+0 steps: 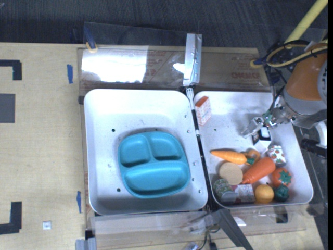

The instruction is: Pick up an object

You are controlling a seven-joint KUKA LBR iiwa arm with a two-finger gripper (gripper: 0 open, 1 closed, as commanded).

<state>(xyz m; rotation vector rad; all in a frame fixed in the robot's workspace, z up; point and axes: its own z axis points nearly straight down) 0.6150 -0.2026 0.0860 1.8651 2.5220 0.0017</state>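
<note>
so from the overhead camera you've got two white bins side by side on the bench. the left bin (99, 113) has a blue divided plate (153, 163) sitting in its lower middle, three compartments, nothing on it. the right bin (229, 105) is where all the stuff is, piled along the near edge: a small carrot (229, 156) lying sideways, a bigger carrot (260, 169) tilted just right of it, a tan round slice (230, 173) tucked between them, an orange (264, 193), a red tomato-looking thing (281, 176), a white patterned egg-shaped piece (276, 153) and a can lying on its side (237, 192). a little orange and white carton (203, 110) stands apart, up against the bin's left wall. the arm comes in from the right, orange band visible, and the gripper (261, 126) hangs over the upper right part of that bin, above the pile and apart from the carrots. honestly can't tell how the claw is set, it's too small and cluttered.
</note>
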